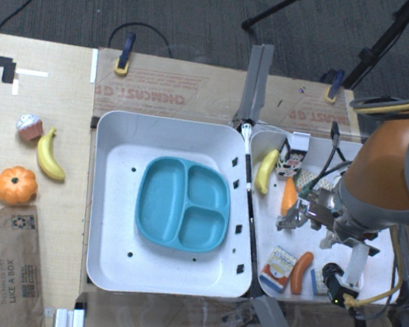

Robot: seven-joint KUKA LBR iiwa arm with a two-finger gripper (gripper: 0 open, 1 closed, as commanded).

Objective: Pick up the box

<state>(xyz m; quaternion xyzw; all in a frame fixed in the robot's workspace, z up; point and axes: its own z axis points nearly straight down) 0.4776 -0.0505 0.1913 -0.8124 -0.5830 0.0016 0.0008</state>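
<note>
You'll see the flat printed box (278, 270) lying just left of the glossy sausage (301, 272); gripper (298, 218) above it, grip state unclear.

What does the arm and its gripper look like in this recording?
The arm is bulky and rounded, with a broad orange band and grey casing below it. Black cables run along its wrist. The gripper is bare grey metal, with a yellowish cable trailing below.

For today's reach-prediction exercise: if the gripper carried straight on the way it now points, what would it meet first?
The gripper seems to point down and towards the view's left. Likely first contact is the right bin's floor beside the carrot, though depth is unclear.
</note>
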